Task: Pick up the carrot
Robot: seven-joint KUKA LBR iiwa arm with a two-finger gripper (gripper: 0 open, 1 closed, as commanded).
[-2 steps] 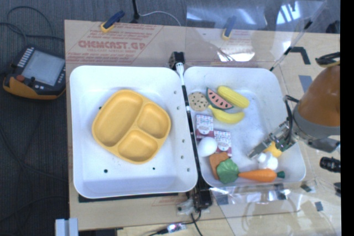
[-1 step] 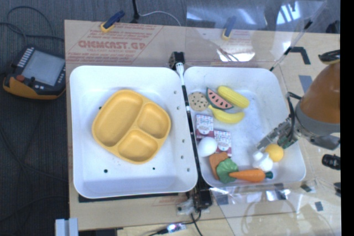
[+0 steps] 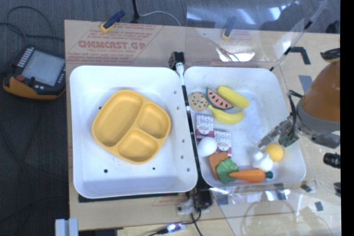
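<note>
The carrot, orange with a green stub at its right end, lies flat along the near wall of the right bin. My gripper hangs low by that bin's right wall, up and to the right of the carrot and apart from it. A yellow lemon-like ball sits just below the gripper, with a small white egg between the ball and the carrot. Nothing shows in the gripper's grasp.
A green vegetable and an orange piece touch the carrot's left end. Further back lie an egg, two small cartons, a banana, a corn cob, a watermelon slice and a cookie. The left bin holds a yellow divided plate.
</note>
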